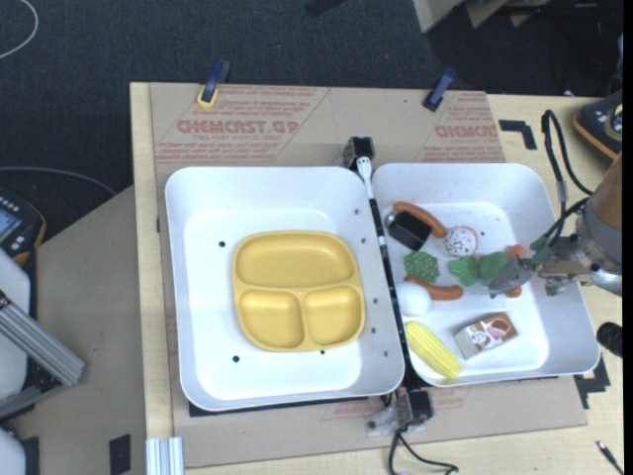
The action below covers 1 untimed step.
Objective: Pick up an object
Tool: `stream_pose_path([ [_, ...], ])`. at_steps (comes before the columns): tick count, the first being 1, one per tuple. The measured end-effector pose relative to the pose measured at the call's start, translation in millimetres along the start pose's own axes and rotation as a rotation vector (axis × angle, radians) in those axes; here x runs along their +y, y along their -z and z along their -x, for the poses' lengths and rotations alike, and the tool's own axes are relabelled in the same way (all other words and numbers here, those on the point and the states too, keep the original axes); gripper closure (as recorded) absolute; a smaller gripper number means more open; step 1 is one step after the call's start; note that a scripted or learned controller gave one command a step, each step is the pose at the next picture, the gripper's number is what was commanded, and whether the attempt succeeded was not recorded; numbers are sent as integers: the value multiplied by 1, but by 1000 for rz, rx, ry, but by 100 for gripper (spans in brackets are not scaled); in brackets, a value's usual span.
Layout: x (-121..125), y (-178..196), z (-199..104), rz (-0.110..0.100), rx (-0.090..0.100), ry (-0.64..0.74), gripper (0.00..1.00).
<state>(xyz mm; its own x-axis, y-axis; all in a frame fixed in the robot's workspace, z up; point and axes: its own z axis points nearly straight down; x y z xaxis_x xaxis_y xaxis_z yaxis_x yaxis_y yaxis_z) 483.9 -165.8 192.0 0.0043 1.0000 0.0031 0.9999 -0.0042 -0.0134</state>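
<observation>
A: Starting at the left, the left bin (188,265) carried the yellow divided tray (297,290) and nothing had been dropped into it.

B: Right, and across the divider the right bin (554,349) was where every candidate sat. A sausage (420,216) up top, a dark block (406,231) beside it, a speckled ball (461,239), green leafy pieces (479,268), the corn cob (432,349) at the near rim and a small printed box (486,332).

A: All of them lay flat on the bin floor, so I judged nothing lifted yet.

B: Agreed. The tool (516,277) was low at the right side of that bin, right up against the green pieces and something orange (516,252).

A: Clenched or released?

B: I couldn't tell; the tip blurred into the clutter. No object was clearly between its tips, so the grab and the lift both looked left to do.
</observation>
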Motion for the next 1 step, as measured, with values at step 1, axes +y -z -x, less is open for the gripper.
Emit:
stream_pose_path([
  [1,3,6,0,13,-3,4,0],
])
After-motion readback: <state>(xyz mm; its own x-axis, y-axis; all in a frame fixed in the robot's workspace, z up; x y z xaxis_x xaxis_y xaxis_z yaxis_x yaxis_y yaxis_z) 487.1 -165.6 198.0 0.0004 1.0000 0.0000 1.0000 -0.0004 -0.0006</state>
